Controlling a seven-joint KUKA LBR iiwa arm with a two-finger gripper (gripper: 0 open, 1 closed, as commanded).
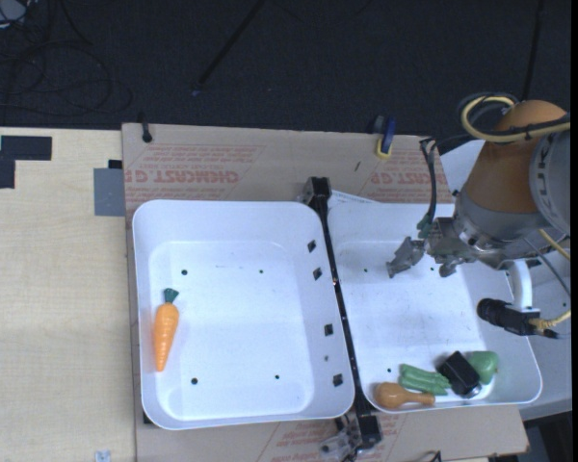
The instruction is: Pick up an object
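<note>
Overhead, the grey two-finger gripper [419,258] hangs above the right white plastic bin [366,354], its fingers spread, holding nothing; an orange plastic carrot with a green top [165,327] lies in the left white bin [222,215].

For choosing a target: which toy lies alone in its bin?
The carrot: it lies by itself in the left bin. The other toys crowd the right bin's near corner.

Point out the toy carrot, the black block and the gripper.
toy carrot [165,336]: camera view, middle of its orange body, left bin.
black block [459,372]: camera view, its top face, right bin's near corner.
gripper [426,258]: camera view, midway between its fingertips, above the right bin.
</note>
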